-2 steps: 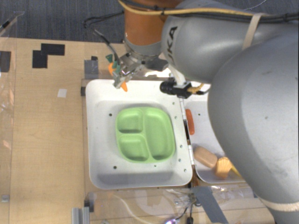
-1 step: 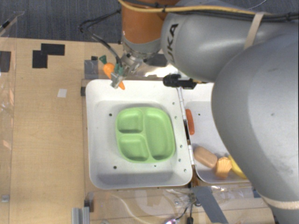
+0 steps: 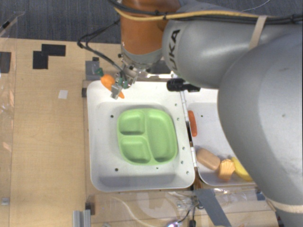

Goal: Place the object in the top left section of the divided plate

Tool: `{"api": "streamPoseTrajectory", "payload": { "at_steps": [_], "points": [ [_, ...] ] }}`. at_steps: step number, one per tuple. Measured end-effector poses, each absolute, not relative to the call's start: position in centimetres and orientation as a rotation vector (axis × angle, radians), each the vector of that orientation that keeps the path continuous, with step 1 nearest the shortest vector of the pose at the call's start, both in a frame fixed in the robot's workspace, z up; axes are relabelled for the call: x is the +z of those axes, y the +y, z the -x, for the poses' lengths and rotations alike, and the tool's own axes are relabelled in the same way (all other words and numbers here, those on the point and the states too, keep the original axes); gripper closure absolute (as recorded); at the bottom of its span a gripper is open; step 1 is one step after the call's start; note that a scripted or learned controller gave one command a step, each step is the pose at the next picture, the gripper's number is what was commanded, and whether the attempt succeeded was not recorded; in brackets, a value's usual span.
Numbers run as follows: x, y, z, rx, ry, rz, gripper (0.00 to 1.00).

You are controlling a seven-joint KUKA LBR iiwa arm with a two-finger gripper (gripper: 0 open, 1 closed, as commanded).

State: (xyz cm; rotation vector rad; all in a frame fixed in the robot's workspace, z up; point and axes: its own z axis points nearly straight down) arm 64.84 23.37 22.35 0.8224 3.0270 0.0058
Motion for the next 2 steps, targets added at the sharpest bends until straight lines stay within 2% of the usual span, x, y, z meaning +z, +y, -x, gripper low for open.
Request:
{"api": "streamPoseTrajectory", "payload": {
  "at_steps": [1,2],
  "points": [
    [32.2,23.6,-66.2,0.008,3.07,-0.624,1.0],
    [29.4,23.7,-64.5,0.007,3.11,-0.384,1.0]
  ]
}}
